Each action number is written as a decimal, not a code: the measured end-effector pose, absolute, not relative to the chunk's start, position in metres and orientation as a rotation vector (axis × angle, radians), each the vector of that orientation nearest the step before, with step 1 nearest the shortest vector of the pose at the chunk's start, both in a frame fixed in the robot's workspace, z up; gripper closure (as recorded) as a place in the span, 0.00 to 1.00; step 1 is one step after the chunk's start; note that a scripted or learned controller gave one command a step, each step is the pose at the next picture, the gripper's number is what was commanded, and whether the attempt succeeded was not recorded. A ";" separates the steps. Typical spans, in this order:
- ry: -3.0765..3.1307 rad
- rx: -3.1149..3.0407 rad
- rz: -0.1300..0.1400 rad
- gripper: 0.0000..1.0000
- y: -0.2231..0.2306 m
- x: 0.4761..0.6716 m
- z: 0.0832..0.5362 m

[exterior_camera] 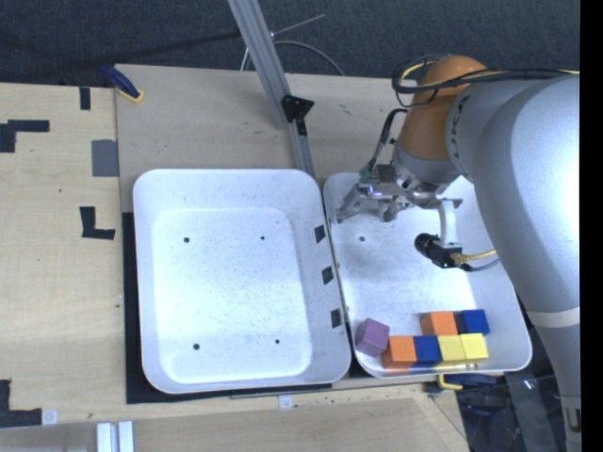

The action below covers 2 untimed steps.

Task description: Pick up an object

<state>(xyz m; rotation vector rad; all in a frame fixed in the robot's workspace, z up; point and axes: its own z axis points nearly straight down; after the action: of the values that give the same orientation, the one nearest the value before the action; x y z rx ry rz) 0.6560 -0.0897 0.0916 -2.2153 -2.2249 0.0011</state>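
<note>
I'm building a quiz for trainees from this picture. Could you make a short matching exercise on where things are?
Things:
1. purple block
2. gripper
3. blue clip
4. left bin

Places:
A. on the bench, far left corner
B. over the right bin's far end
C. beside the right bin
D. right bin's near end, left of the other blocks

Pairs: 1-D, 2-B, 3-A, 4-C

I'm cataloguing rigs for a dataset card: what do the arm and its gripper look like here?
The arm is bulky, rounded and light grey, with an orange band above the wrist. Thin dark cables loop around that band and run down the wrist. The gripper is a small metallic grey assembly, and a black fitting with a yellowish lead sits beside it.
</note>
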 end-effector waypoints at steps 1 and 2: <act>-2.223 -2.221 -0.004 0.00 -0.071 0.570 0.197; -2.227 -2.211 0.000 0.00 -0.011 0.565 0.192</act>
<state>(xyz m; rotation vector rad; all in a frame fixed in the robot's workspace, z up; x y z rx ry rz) 0.5654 -0.0112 0.1915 -2.2111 -2.2266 0.0001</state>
